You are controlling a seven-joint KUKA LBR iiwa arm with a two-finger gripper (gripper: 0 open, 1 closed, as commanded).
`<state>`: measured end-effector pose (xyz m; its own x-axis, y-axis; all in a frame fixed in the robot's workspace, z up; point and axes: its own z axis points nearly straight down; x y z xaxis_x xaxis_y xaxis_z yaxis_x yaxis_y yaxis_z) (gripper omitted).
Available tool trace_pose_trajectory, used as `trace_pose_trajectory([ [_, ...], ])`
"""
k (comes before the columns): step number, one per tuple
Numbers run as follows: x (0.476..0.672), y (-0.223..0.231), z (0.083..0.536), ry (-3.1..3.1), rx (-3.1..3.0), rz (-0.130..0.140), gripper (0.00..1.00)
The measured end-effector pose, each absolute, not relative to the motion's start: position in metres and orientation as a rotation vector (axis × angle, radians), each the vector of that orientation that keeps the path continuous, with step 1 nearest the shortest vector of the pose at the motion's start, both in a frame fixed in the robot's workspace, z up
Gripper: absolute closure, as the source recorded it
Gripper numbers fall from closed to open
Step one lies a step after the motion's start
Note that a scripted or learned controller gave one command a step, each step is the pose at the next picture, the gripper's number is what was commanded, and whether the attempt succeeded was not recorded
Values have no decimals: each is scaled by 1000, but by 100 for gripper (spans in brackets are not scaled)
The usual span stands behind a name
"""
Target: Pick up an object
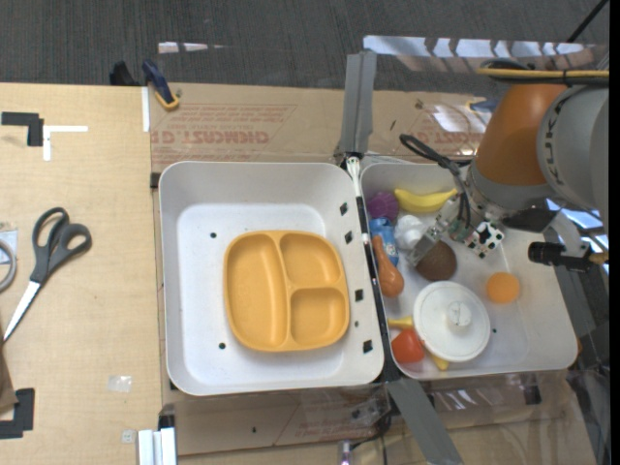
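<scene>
Grey cylindrical arm (pixel 581 148) with broad orange band (pixel 513 139) above wrist; black cable (pixel 431 151) looping from wrist; dark lettering on grey casing.

This looks like a robotics lab or test cell, not a home. A grey arm (pixel 572 134) with an orange band reaches in from the right over two shallow white bins (pixel 184 289) set side by side on a plywood worktop (pixel 77 211). Flattened cardboard (pixel 242 129) lies under the bins, and grey strips (pixel 356 105) run along their join. The right bin holds a mix of toy food and small props: a banana (pixel 424 200), an orange ball (pixel 502 287), a die (pixel 487 237), a white lid (pixel 452 320). The left bin holds a yellow divided tray (pixel 287 291). Scissors (pixel 44 260) lie on the worktop, with black brackets (pixel 24 124) at its edge.
</scene>
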<state>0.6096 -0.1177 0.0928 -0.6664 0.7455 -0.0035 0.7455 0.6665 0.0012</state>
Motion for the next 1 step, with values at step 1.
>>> trace_pose_trajectory([
  [1,519,-195,93,2757,1502,-1,0],
])
